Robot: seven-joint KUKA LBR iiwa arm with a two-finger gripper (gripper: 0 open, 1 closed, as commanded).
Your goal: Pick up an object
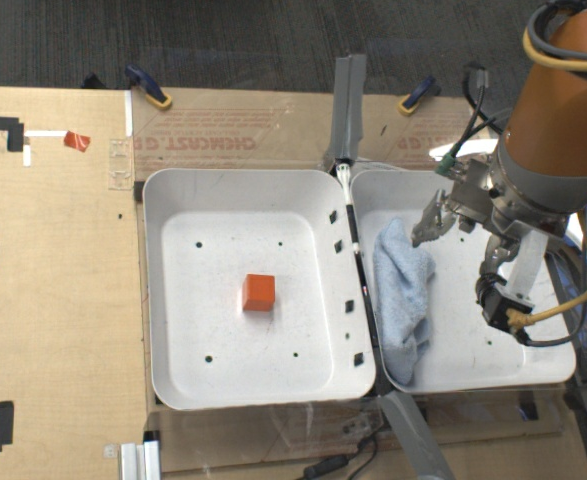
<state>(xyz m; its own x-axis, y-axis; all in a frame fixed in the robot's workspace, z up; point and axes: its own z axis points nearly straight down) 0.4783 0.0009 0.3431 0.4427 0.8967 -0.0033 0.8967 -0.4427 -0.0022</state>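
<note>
Cloth (403, 298), pale blue and crumpled, lies along the right bin's (533, 368) nine o'clock wall. I see the gripper (435, 223) at its one o'clock, but I cannot tell its state. An orange block (259, 293) sits mid left bin (173, 268).

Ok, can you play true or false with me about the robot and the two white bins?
1. An orange block sits in the left bin. True.
2. A blue cloth lies in the right bin. True.
3. The cloth lies against the right bin's right wall. False: it lies along its left side, by the divider.
4. The block rests on the cloth. False: they are in different bins.
5. The arm hangs over the left bin. False: it is over the right bin.
</note>
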